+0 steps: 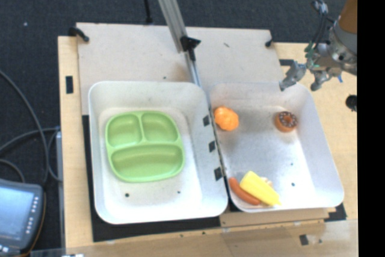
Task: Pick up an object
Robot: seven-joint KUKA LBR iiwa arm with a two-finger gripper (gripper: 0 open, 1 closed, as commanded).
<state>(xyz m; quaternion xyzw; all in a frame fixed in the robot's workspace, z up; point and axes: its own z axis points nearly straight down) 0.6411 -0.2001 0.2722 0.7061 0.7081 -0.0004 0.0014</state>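
On the counter, the left bin carries a green divided plate, while the right bin has an orange ball, a red sausage touching a yellow wedge near its front rim, and a brown doughnut. All of these lie loose in the bins, so by my reading nothing is picked up yet and the whole grasp is left. The hand hangs over the right bin's far right corner with its fingers spread apart and nothing between them, nearest the doughnut.

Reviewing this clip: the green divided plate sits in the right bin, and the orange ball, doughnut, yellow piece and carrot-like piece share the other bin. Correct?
Not quite. The camera view shows the green divided plate in the left bin, not the right. The orange ball, doughnut, yellow piece and carrot-like piece share the right bin.
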